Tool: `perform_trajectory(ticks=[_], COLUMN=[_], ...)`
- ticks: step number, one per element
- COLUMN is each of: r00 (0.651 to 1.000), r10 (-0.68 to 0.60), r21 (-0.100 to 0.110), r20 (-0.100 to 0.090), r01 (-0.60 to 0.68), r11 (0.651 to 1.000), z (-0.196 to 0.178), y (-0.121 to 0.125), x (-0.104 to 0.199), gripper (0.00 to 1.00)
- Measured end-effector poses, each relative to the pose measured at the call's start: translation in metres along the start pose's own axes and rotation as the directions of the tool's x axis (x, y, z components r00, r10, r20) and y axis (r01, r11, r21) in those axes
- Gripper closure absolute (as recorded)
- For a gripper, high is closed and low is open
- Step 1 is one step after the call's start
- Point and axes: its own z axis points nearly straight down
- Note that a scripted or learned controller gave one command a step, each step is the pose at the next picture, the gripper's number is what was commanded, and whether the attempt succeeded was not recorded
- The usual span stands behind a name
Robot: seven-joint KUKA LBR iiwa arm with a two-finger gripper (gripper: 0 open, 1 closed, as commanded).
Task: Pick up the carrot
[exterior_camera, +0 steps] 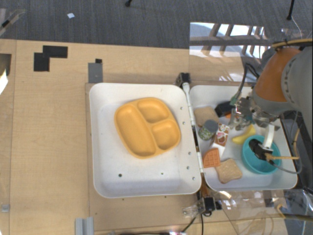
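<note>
Arm [286,80]: it is seen reaching in from the right, above the right side of the right bin [288,182], with its orange band over the bin's far right corner.
Gripper [242,114]: it is held low over the far middle of the right bin, among cables and metal parts.
Jaw state: it cannot be told, as the tip is cluttered and blurred.
Carrot [226,114]: a small orange piece is taken for it. It is seen in the far part of the right bin, just left of the gripper and beside a dark object. Whether it is touched by the gripper cannot be told.
Near the gripper: a yellow banana [243,136] is laid just nearer, and a teal bowl [250,161] is set to the near right.
Left bin [142,182]: a yellow divided plate [146,126] is held in it, well apart from the gripper.
</note>
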Motion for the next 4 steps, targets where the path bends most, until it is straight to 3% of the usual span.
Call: perform_trajectory(ticks=[1,2,3,4], r00=[0.991,0.986,0.986,0.999], r10=[0.133,-0.164,-0.165,-0.032], r21=[0.008,0.01,0.011,0.011], r20=[0.002,0.005,0.002,0.002], r01=[-0.133,0.164,0.165,0.032], r11=[0.991,0.986,0.986,0.999], z=[0.013,0.014,0.014,0.013], y=[0.013,0.025,0.024,-0.01], x=[0.06,-0.012,-0.009,-0.061], gripper=[1.0,1.0,0.0,0.0])
